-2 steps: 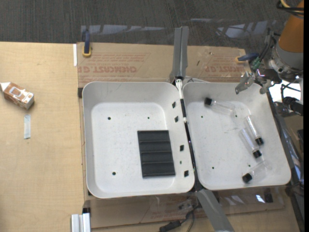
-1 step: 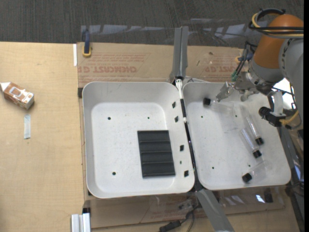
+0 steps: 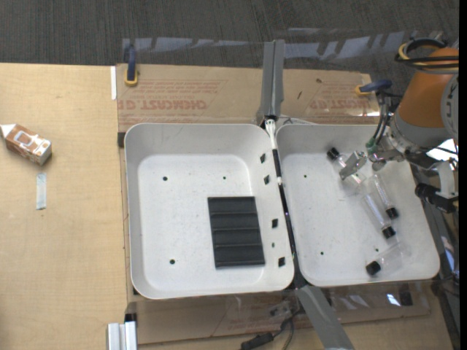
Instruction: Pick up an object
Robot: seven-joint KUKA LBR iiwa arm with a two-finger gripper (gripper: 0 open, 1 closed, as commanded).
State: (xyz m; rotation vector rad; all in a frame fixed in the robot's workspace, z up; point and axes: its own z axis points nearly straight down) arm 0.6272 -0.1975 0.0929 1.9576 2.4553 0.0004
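Bins sit side by side on the bench, seen from the overhead camera: the left bin (image 3: 146, 268) and the right bin (image 3: 314, 268), their rims touching along the middle. A black ribbed block (image 3: 235, 231) lies flat on the floor of the left bin, a little right of centre and nearer the front wall, well apart from the arm. The arm (image 3: 423, 100) comes in from the right, its orange band above the far corner of the right bin. The gripper (image 3: 355, 168) hangs low over the upper part of that bin; from where I stand I cannot tell whether it is released or clenched, nor whether anything is in it. Just beside and below it lie clear plastic pieces with black ends (image 3: 381, 210), strung toward the front right corner; their outlines are hard to make out. Off to the left, a small orange-and-white box (image 3: 28, 144) rests on the wooden bench top (image 3: 58, 268).
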